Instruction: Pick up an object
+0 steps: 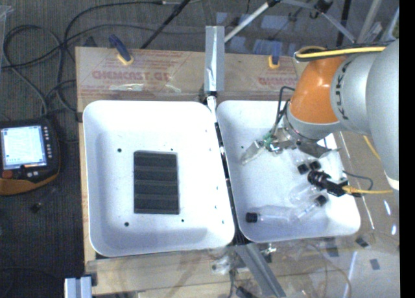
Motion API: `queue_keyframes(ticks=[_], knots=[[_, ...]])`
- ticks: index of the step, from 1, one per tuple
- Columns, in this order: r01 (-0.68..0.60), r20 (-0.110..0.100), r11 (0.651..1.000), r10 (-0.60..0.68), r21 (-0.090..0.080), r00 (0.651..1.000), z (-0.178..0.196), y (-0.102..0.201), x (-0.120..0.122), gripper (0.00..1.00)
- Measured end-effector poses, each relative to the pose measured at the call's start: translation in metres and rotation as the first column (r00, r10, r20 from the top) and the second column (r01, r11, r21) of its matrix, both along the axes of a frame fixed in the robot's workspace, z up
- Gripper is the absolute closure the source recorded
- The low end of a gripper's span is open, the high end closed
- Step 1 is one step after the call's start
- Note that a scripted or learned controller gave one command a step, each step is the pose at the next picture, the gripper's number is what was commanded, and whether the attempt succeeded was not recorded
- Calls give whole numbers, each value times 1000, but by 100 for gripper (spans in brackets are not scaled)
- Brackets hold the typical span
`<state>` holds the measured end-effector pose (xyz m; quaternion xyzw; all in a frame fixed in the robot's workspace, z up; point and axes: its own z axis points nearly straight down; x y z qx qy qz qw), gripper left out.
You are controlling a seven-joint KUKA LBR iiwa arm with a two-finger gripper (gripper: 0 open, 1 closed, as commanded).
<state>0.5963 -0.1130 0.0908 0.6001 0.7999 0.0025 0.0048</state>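
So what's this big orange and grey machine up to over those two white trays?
It is a robot arm reaching in over the right bin, trying to pick something up. Its gripper hangs low above that bin's floor, near a few small clear tubes with dark caps lying toward the front. I can't tell whether it has hold of anything yet. The left bin has a dark ribbed rectangular block lying flat in its middle, untouched.
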Motion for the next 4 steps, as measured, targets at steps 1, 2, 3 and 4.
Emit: queue_keyframes(ticks=[1,2,3,4], knots=[[1,5,1000,-1,2,1000,10,0,2,100],[1,5,1000,-1,2,1000,10,0,2,0],[-16,-10,1000,16,1,1000,0,9,71,0],[-16,-7,1000,16,0,1000,11,9,72,100]])
